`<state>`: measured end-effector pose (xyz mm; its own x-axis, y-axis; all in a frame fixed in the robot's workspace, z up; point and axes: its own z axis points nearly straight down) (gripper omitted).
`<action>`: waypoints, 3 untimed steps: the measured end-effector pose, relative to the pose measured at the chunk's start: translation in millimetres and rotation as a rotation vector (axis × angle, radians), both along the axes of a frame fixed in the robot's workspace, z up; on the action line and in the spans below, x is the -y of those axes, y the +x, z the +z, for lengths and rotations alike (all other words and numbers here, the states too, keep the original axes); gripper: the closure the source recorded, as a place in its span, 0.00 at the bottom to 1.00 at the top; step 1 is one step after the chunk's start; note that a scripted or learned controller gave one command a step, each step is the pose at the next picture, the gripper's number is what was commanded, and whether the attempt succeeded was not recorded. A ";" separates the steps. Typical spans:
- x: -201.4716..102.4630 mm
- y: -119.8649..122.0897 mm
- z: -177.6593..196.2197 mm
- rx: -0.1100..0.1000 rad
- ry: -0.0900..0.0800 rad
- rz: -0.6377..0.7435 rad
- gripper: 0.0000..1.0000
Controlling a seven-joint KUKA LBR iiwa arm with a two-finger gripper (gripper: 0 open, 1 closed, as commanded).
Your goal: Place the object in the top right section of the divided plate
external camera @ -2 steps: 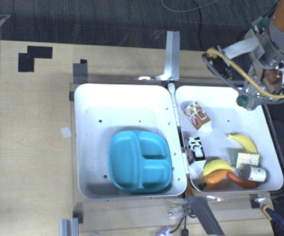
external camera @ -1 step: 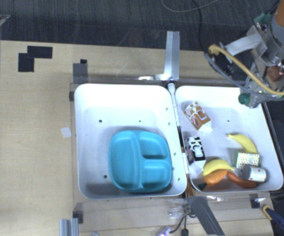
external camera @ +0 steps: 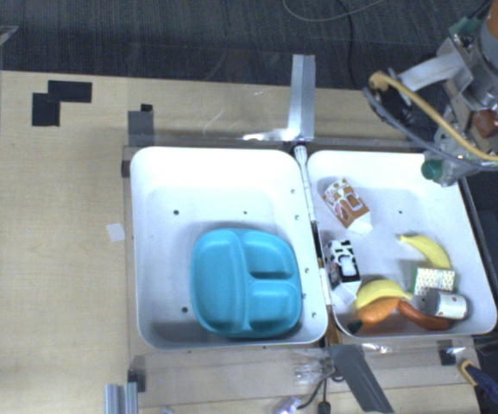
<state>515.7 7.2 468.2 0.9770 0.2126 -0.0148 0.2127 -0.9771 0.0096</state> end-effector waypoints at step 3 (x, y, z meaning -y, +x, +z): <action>-63.9 -29.0 -34.9 0.011 0.010 -0.012 1.00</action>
